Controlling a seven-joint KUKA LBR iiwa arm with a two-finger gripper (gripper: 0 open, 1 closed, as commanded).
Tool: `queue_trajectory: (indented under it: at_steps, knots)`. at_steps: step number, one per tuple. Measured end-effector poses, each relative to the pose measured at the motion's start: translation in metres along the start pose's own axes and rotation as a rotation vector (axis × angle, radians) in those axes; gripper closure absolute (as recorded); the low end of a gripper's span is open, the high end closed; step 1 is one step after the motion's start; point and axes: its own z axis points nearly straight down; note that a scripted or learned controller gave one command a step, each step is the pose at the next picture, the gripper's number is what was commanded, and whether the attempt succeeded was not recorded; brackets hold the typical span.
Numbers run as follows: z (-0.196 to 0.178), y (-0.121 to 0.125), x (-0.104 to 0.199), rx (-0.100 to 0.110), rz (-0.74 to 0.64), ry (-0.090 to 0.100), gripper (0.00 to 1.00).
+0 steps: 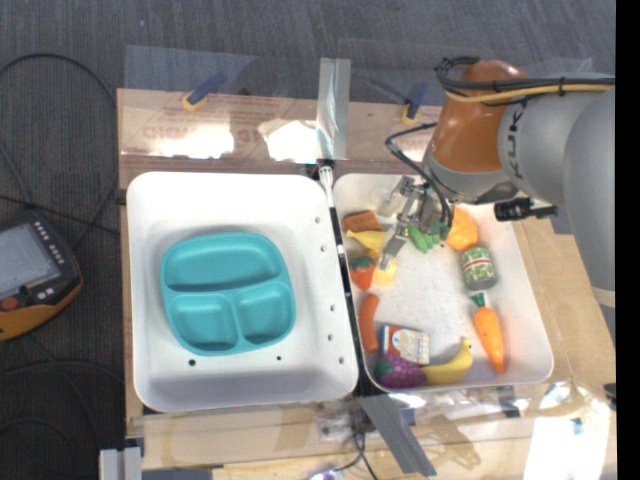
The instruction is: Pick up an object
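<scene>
My gripper (404,224) hangs over the upper left part of the right bin (530,313), open, with nothing between its fingers. Just left of it lie a brown bread piece (362,220), a yellow item (366,240) and a small yellow piece (385,268). A green item (431,237) and an orange fruit (463,231) lie right beside it. Further down the bin are a green can (478,266), a carrot (489,337), a banana (451,364), purple grapes (398,373), a small carton (405,344) and a second carrot (368,320).
The left bin (150,208) holds a teal divided tray (229,290). A metal divider post (333,108) stands between the bins at the back. The grey arm with its orange band (470,133) reaches in from the upper right.
</scene>
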Motion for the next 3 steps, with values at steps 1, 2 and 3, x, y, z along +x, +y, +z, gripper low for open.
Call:
queue_trajectory:
  at_steps: [1,2,3]
  knots:
    - [-0.002,-0.014,0.035,-0.005,0.096,-0.009,0.0]
    - [-0.002,-0.017,0.061,-0.006,0.168,-0.011,0.0]
    - [-0.004,-0.034,0.113,-0.006,0.2,-0.013,0.0]
